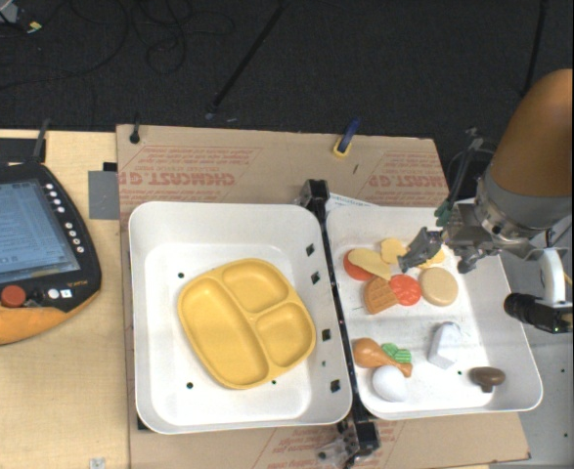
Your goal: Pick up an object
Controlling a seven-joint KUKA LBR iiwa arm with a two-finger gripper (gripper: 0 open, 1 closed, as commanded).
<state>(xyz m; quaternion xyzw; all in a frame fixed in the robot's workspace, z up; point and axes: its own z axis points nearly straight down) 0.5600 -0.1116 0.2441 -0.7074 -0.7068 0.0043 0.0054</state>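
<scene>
Yellow and red toy food is packed tight in the right bin (521,360), and that crowding is your main worry right now. Your hand (445,244) hangs low over the bin's far end, jaws spread apart with nothing between them, one dark finger near the yellow wedge (368,260), the other reaching toward the round tan biscuit (439,286).

Look what sits under it: the wedge, a small yellow lump (395,249), the red tomato (405,288) and an orange waffle piece (379,296), all touching or just beside one another. Close here and you may well pinch two things at once, or squeeze one out sideways. The tomato and biscuit are rounded, so I'd expect them to pop out of a shallow grip.

Watch the far wall too; a finger coming down that close to the rim could snag it.

Safer pickings, by my read, lie toward the near edge: the grey block (444,344) stands clear, and the brown piece (485,376) sits alone in the near right corner. The drumstick (370,353), green bit (396,353) and white egg (389,383) are bunched up again. The left bin (159,233) carries just a yellow tray (245,320).
</scene>
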